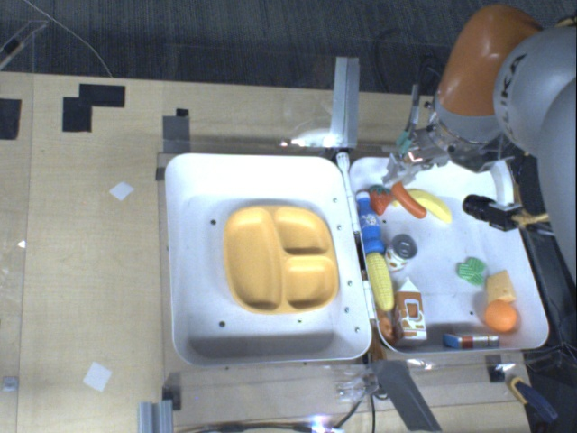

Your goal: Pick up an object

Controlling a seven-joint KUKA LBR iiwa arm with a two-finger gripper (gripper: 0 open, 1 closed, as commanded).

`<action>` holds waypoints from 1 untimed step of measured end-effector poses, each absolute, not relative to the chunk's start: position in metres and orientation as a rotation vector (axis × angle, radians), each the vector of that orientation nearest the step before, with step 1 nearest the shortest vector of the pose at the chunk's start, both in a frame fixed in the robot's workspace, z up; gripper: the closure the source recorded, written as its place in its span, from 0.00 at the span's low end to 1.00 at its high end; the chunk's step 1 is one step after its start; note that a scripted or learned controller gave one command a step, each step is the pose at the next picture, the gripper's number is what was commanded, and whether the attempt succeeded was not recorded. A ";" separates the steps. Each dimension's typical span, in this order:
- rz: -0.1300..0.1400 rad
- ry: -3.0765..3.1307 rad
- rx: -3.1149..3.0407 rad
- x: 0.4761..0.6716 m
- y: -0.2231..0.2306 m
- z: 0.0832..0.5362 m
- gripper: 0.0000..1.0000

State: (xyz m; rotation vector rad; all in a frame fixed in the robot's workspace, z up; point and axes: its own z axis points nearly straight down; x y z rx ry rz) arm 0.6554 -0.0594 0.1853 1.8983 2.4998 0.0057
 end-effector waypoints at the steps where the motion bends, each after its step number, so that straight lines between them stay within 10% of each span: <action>1: 0.006 2.083 2.348 0.670 -0.034 0.186 1.00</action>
